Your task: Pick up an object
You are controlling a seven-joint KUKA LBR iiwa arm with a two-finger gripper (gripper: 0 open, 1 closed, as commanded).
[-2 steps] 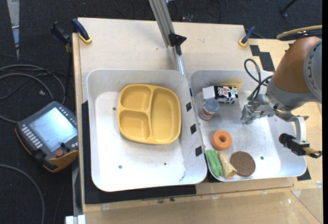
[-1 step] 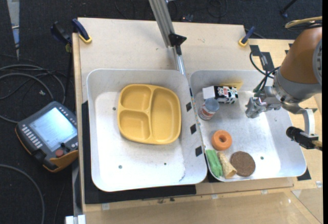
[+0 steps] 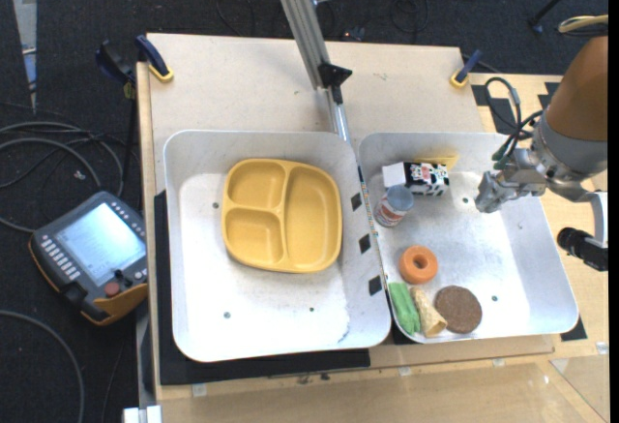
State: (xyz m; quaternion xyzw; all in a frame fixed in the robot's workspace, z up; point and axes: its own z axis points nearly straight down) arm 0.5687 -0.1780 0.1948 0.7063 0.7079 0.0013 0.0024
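The right bin (image 3: 542, 261) holds several small items. An orange ring (image 3: 419, 264) lies near its middle left. A brown round disc (image 3: 457, 308) sits at the front, beside a tan piece (image 3: 430, 313) and a green piece (image 3: 404, 307). A black-and-white carton (image 3: 426, 177) lies at the back left, with a small can (image 3: 393, 204) just in front of it. My gripper (image 3: 489, 195) hangs over the bin's back right part, to the right of the carton and apart from it, with nothing seen in it.
A yellow divided plate (image 3: 283, 215) lies in the left bin (image 3: 193, 247). A metal pole (image 3: 302, 10) slants down to the wall between the bins. A teach pendant (image 3: 92, 256) rests on the floor at the left. Yellow clamps (image 3: 160, 73) grip the bench's back corners.
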